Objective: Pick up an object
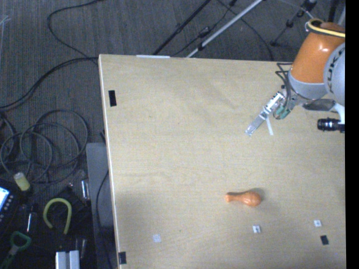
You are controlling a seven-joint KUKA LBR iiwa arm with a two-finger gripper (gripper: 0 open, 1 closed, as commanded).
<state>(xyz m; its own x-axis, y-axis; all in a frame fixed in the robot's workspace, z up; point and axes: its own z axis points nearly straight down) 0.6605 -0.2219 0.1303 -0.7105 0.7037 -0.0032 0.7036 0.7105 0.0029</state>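
A small orange object (244,198), pear-shaped with a narrow neck pointing left, lies on the tan bench top (168,150) toward the lower right. My gripper (259,131) hangs at the right, well above and slightly right of the object, on the grey arm with the orange band (317,55). Its two thin fingers (253,126) point down-left, spread apart, with nothing between them. The gripper is open and far from the object.
Small black and white markers (256,228) dot the bench near its front and left edges. Cables (45,144) and tools lie on the floor to the left, and stand legs (235,15) cross the floor behind the bench.
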